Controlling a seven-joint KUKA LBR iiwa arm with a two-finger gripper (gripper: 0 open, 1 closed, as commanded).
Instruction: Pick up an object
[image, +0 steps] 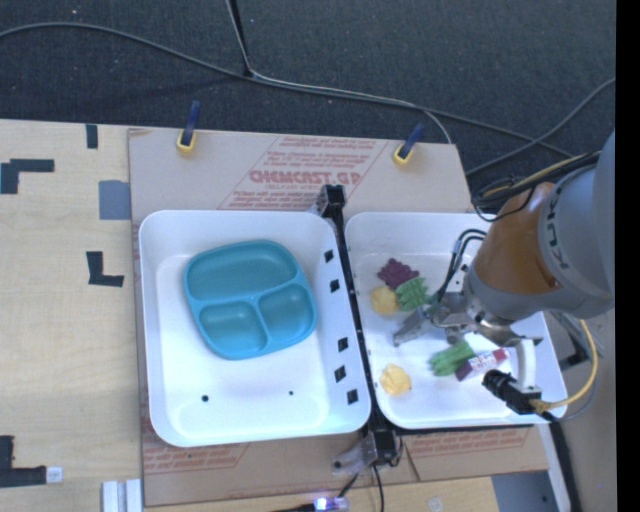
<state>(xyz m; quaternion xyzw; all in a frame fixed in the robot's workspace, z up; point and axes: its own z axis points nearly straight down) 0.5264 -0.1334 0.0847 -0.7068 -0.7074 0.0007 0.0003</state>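
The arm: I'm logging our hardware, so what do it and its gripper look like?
The arm is bulky, rounded and grey, with an orange band above the wrist. Its gripper has metallic grey fingers. Thin dark cables run along the wrist.

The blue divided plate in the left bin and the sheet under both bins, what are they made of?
The blue three-compartment plate looks like moulded plastic: even colour, rounded edges, a soft sheen. The brown sheet under the bins looks like matte cardboard, with red print and yellow clamps at its far edge.
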